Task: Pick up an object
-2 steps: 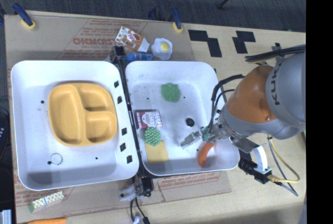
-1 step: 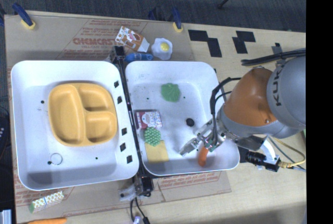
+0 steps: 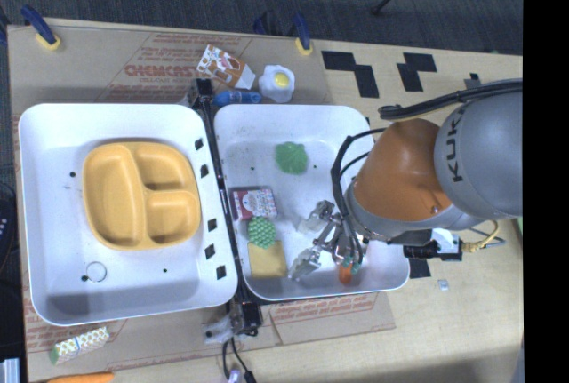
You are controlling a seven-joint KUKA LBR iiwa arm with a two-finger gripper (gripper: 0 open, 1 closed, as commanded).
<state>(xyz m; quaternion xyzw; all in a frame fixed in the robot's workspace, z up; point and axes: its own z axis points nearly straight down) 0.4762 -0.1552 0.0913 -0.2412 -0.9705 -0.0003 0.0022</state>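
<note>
Gripper: your gripper (image 3: 324, 241) sits low in the right bin (image 3: 233, 195), near its front wall; you cannot tell how its jaws stand, and nothing shows between them.
Just right of the jaws: a small orange object (image 3: 346, 273), touching or nearly touching the metal.
Left of the jaws: a green-and-yellow block (image 3: 265, 248), and above it a red-and-white packet (image 3: 253, 202).
Above the jaws: a green lump (image 3: 291, 156), well apart.
Overhead: the arm's orange band (image 3: 404, 172) covers the bin's right side.
Far left of the jaws: a yellow divided tray (image 3: 142, 193) in the left bin (image 3: 44, 221).
</note>
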